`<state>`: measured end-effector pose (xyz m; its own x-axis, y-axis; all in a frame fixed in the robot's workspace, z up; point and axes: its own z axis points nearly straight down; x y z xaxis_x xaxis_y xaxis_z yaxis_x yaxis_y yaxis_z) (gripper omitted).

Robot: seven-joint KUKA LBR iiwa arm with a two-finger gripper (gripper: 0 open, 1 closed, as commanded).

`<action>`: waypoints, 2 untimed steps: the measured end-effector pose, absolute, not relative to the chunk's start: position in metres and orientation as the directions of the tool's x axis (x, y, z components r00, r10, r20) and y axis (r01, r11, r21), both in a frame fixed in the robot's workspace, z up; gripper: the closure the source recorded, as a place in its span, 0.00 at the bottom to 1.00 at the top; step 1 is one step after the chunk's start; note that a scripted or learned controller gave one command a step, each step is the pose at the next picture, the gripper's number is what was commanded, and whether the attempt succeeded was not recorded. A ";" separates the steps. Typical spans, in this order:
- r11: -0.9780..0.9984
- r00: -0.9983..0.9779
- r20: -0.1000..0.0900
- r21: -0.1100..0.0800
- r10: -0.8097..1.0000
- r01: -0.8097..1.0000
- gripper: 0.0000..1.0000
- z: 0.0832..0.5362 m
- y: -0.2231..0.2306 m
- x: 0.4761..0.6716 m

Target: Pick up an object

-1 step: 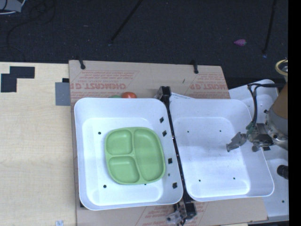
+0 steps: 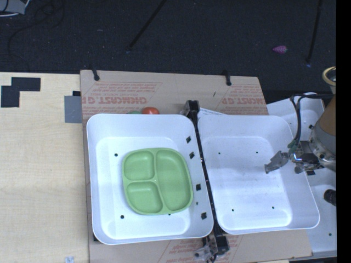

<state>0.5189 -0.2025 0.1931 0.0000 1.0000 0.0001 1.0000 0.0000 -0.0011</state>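
- The gripper point(image 2: 274, 164) hangs low over the right-hand side of the right bin point(image 2: 249, 126), its grey tip pointing left across the white floor; from this slanted overhead angle it cannot be told whether it is open or closed, and no object can be made out in its hold
- The arm point(image 2: 323, 147) reaches in from the right over the bin's rim, with cables looping above the wrist, a pose that suggests a descent into this bin rather than a crossing to the other one
- The white floor under and around the tip reads as bare plastic, so a grasp made here looks unlikely to catch anything
- The likeliest thing to pick, a green divided plate point(image 2: 156, 181), lies flat in the middle of the left bin point(image 2: 104, 147), well apart from the gripper and on the far side of the black divider point(image 2: 200, 169) where the two bins meet
- The plate sits face up, three compartments showing, its low rim probably the only edge a two-finger tool could pinch; lying flat against the bin floor, it seems a hard target
- A small red object point(image 2: 150, 111) peeks over the back wall of the left bin, resting outside it on the cardboard sheet point(image 2: 164, 95) that carries both bins, seemingly out of play
- Judged from this layout, the pick is not yet made, and the arm would have to travel left across the divider to reach the plate
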 end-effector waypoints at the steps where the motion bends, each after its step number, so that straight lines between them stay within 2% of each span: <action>1: 0.001 -0.001 0.003 -0.007 1.000 1.000 0.00 0.146 -0.195 0.513; 2: 0.000 0.000 0.003 -0.007 1.000 1.000 0.00 0.092 -0.194 0.511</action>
<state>0.5114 -0.1935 0.0919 0.0003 1.0000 0.0032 1.0000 -0.0002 -0.0072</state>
